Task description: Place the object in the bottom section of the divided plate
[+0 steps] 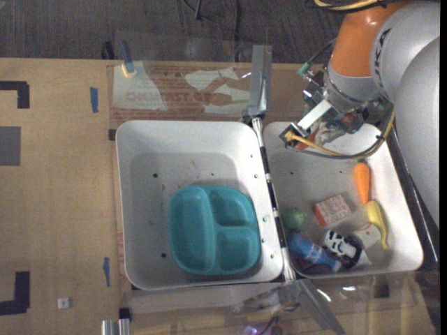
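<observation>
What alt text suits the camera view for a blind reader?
A teal divided plate lies in the left white bin. The right bin holds a carrot, a banana, a green ball and other toys. The gripper hangs above its far end.

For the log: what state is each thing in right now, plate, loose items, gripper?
Plate: flat in left bin, nothing on it.
Carrot: lying in right bin.
Banana: lying just below the carrot.
Pink box: lying flat, mid-bin.
Green ball: by the bin's left wall.
Blue toy: lying near the bottom edge.
Black-and-white toy: beside the blue toy.
Gripper: above right bin's top end, apart from all items.
</observation>
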